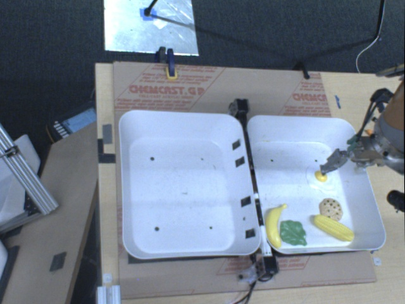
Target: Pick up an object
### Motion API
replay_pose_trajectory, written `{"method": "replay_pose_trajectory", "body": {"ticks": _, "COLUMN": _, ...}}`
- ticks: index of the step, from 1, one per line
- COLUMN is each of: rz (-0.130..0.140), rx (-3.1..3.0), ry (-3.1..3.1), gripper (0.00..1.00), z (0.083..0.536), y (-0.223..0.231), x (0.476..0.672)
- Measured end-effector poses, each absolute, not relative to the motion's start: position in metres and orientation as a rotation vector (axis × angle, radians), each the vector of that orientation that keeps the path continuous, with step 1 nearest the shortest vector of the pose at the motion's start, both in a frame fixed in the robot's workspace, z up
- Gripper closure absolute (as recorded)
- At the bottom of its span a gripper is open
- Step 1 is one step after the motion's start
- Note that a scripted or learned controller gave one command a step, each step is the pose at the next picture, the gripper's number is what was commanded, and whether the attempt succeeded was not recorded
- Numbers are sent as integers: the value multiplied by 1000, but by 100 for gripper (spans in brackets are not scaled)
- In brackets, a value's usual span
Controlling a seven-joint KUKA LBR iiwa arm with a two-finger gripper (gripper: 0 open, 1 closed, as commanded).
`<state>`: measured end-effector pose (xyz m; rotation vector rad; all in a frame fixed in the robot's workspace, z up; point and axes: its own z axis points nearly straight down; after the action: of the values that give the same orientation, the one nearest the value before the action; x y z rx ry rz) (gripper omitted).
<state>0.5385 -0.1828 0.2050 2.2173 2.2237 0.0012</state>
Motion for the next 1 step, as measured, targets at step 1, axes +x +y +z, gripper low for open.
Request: {"method": "replay_pose_trajectory", "body": {"ticks": 1, "rz": 25, "rx": 2194, "ry": 2227, "gripper": 0, "z": 358, "y": -93, "x": 584}}
